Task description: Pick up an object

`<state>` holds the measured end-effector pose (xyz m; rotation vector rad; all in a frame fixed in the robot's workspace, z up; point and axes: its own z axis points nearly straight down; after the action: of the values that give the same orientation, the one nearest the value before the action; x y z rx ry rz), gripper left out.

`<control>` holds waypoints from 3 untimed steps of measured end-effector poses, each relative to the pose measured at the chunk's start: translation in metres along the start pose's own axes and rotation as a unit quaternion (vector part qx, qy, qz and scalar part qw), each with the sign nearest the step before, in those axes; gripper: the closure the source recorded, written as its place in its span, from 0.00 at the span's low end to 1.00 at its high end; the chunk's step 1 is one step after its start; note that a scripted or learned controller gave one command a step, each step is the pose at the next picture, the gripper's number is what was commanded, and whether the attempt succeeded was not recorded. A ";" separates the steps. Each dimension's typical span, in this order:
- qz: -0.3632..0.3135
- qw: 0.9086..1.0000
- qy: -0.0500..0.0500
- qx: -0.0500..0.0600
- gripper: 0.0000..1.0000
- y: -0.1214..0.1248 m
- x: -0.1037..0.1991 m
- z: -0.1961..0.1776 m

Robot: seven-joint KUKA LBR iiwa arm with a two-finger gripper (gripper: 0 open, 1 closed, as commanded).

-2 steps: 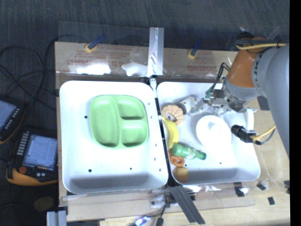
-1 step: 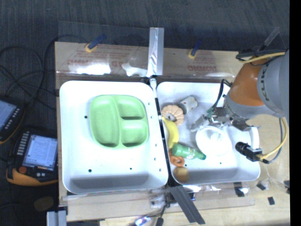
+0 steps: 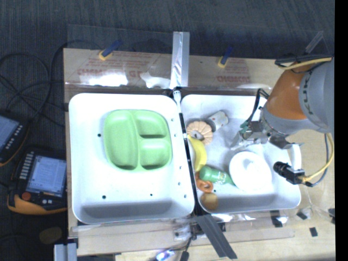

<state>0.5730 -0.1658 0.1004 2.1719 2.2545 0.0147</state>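
Dark carpet surrounds the wooden bench (image 3: 81, 64), and on the bench two shallow white bins sit side by side. The left bin (image 3: 87, 200) holds a green divided plate (image 3: 137, 139), which lies flat near its middle.

The right bin (image 3: 283, 197) holds several small things. Along its left wall, from 12 o'clock down to 6 o'clock, there are an orange ridged piece (image 3: 199, 129) like a small pumpkin, a yellow banana (image 3: 199, 152), a green bottle-shaped object (image 3: 213, 175), a small orange ring (image 3: 204, 186) and a brownish round object (image 3: 209, 201). A grey-beige object (image 3: 218, 118) lies just beside the pumpkin piece, at about 1 o'clock from it. A white round bowl (image 3: 249, 170) sits in the lower right part of this bin.

The grey arm (image 3: 318, 99) with its orange band (image 3: 287, 97) reaches in from the right, and the gripper (image 3: 249, 130) is low over the right bin, just above the upper rim of the white bowl. It is not possible to tell how the gripper is set, and nothing can be seen in its grasp. From the gripper, the white bowl is the nearest object, at 6 o'clock and just beside it. The grey-beige object is near, at about 10 o'clock, and the pumpkin piece and banana are farther, at about 9 o'clock. The green bottle-shaped object lies at about 8 o'clock, touching the left side of the bowl.
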 end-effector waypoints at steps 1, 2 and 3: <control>0.000 1.000 0.000 0.001 0.00 -0.001 0.000 0.002; 0.005 1.000 -0.002 0.000 0.00 -0.057 0.026 0.009; -0.149 0.989 0.003 0.008 0.00 -0.047 0.101 -0.083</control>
<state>0.5207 -0.0662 0.1830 1.8205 2.5626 0.0006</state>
